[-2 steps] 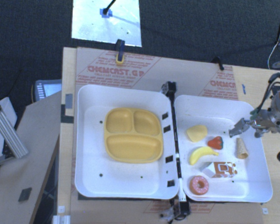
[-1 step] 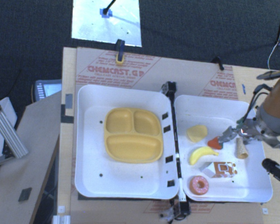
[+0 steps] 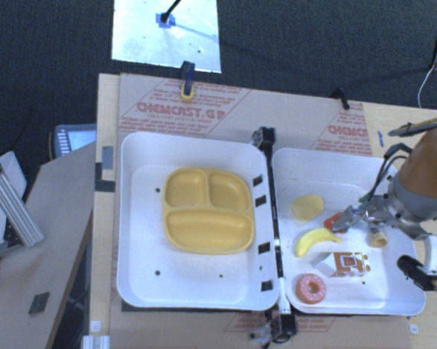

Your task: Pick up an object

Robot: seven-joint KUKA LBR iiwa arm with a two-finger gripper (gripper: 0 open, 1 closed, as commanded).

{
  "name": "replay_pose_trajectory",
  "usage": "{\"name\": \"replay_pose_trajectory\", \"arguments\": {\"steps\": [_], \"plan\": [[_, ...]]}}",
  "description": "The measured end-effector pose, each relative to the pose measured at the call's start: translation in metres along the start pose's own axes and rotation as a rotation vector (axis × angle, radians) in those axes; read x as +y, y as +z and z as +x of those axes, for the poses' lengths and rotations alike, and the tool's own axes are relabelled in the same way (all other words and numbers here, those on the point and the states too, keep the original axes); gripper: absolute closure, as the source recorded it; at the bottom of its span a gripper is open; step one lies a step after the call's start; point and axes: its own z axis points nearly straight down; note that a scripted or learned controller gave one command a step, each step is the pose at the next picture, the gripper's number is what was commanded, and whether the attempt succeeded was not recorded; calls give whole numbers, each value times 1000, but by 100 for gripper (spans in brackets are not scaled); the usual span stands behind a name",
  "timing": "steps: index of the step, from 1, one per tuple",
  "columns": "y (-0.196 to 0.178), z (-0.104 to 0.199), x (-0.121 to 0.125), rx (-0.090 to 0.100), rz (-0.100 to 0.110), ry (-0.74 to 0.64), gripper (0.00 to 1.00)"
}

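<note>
The right bin (image 3: 389, 297) holds a banana (image 3: 313, 241), a pale yellow round piece (image 3: 306, 207), a pink-iced donut (image 3: 311, 288), an orange and white printed piece (image 3: 349, 263), a small red piece (image 3: 338, 220) and a small tan piece (image 3: 378, 238). My gripper (image 3: 359, 216) is low over the middle of this bin, coming off the grey and orange arm (image 3: 426, 173) from the right. Its tip is right beside the red piece and just above the banana's upper end. Whether it touches the red piece is unclear.
The left bin (image 3: 137, 224) contains a yellow divided tray (image 3: 205, 210). A black ridge with clips (image 3: 270, 211) separates the two bins. A dark part of the arm's hardware (image 3: 417, 272) hangs over the right bin's right edge.
</note>
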Motion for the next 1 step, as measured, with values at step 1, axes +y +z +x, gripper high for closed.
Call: {"name": "replay_pose_trajectory", "arguments": {"steps": [1], "plan": [[18, 1, 1, 0, -4, 0, 0]]}}
